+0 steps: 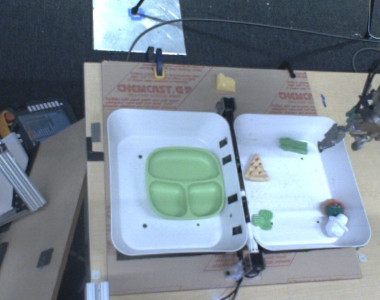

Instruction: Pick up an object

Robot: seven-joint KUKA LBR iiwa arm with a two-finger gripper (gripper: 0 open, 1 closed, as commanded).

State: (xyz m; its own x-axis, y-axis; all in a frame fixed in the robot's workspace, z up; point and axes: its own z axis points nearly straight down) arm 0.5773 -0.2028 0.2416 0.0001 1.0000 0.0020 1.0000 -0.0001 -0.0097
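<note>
Grey pincer [337, 137] partly cut off at right bin [349, 167] edge, finger state unclear, near green piece [294, 145].

Reaches in from the right edge, low and slanted. Gripper [332, 139] points left and down, fingers apart, nothing between them.

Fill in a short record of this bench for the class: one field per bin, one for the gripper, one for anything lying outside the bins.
left bin: green divided plate
right bin: green block, pizza slice toy, small green piece, white and red toy
gripper: over the right bin's far right rim, holding nothing
outside bins: yellow piece on the board
</note>
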